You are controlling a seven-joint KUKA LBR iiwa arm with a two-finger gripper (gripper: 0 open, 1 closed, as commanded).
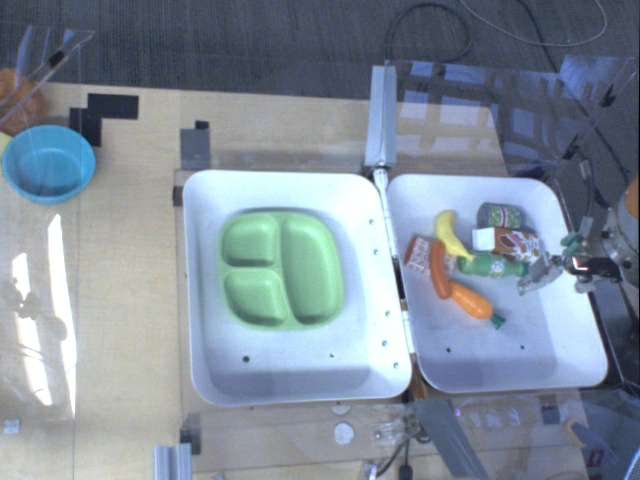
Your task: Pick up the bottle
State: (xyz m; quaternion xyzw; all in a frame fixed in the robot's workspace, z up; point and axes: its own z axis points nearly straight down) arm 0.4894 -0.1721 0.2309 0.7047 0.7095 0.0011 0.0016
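The bottle [493,265] is green and lies on its side in the right bin [520,363], near the middle of the pile. A brown-and-red packet [517,240] with a white end rests against its far side. My gripper [549,260] hangs at the bin's right side, just right of the bottle's end. It is open, with one silvery finger [533,277] reaching toward the bottle, and nothing sits between the fingers.
A banana [453,236], a sausage [439,269], a carrot [471,301], a small red box [417,254] and a dark can [500,214] crowd around the bottle. The left bin [210,368] holds a green divided plate [281,269]. A blue bowl [49,162] stands far left.
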